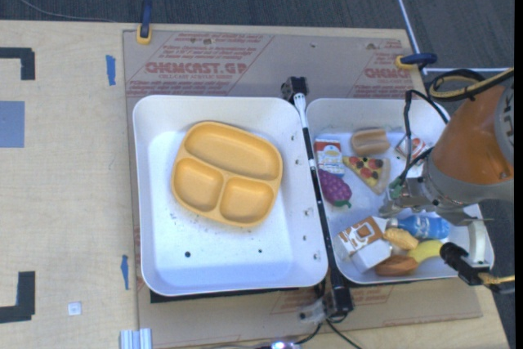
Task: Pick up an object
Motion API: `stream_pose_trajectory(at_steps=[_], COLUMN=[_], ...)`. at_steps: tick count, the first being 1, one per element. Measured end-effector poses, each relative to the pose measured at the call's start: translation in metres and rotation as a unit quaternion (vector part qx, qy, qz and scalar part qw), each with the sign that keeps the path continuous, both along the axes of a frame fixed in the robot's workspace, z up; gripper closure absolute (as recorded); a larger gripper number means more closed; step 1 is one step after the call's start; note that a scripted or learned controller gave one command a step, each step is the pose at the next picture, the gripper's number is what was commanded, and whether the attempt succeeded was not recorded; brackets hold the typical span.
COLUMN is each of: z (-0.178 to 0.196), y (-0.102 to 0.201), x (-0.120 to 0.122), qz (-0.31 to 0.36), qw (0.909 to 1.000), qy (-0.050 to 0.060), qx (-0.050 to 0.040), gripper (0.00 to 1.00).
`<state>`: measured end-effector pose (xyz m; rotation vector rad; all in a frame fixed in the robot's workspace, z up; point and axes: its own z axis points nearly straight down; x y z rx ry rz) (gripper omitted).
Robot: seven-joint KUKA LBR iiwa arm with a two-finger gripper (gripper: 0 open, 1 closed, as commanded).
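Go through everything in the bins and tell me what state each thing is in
Yellow divided plate: upright in the left bin, compartments bare.
Purple grapes: lying in the right bin.
Pizza slice: lying flat.
Blue bottle: on its side.
Gripper: low over the right bin.

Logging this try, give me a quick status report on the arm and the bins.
Gripper low over right bin, fingers unclear. Toy food there, nothing seen held. Yellow divided plate in left bin.

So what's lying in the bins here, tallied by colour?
Yellow divided plastic tray and banana-like toy: 2
Purple toy grape bunch: 1
Red-and-white packet and small carton: 2
Blue bottle-like item: 1
Multicoloured pizza-slice toy: 1
Total: 7
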<state>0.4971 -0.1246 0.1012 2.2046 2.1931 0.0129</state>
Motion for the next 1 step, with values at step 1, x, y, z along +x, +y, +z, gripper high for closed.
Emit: stream_pose_trajectory(at_steps=[1], z=[0.0838], y=[0.0837], x=[0.0154], qz=[0.004], qw=[0.9999], qy=[0.013], qx=[0.0088], gripper=[1.0])
